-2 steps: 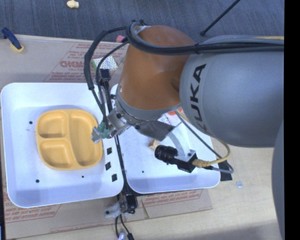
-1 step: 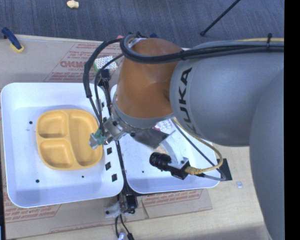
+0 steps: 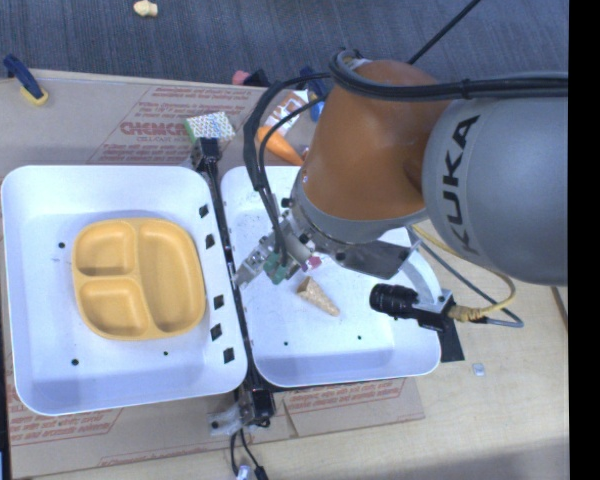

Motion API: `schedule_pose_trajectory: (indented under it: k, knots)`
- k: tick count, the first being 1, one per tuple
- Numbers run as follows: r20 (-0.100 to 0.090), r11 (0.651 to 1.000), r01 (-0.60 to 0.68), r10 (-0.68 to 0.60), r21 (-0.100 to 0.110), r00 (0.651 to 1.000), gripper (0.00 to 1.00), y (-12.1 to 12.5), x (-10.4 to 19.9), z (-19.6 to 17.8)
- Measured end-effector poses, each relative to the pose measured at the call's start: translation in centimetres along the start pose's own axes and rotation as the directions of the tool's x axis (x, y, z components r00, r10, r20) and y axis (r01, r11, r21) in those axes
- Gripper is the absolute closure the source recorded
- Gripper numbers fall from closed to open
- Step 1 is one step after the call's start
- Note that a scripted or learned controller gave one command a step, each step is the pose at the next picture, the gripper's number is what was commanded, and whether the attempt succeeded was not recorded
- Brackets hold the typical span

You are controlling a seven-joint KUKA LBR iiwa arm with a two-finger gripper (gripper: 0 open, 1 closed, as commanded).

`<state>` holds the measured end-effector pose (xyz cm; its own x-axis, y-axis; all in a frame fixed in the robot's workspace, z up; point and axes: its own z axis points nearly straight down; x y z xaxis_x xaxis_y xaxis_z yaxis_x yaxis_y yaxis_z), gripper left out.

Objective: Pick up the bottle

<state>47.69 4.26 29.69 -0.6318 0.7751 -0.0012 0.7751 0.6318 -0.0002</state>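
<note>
Arm low over the right bin

The gripper (image 3: 270, 263) hangs beside a cone-shaped piece (image 3: 317, 296), likely seeking the bottle; I cannot tell its state, nor where the bottle lies.

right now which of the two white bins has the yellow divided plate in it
The left bin: the yellow three-compartment plate lies in its middle. The right bin, where the arm works, has a small cone-shaped item instead.
</note>
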Motion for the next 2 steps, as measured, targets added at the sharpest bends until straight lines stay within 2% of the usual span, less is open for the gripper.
schedule_pose_trajectory:
  k: [1,2]
  knots:
    - [0.0,0.999,-0.046,0.046,0.001,0.999,1.0,4.3,5.4,0.2]
    - [-0.002,0.978,-0.21,0.21,0.005,0.978,1.0,5.3,6.7,4.7]
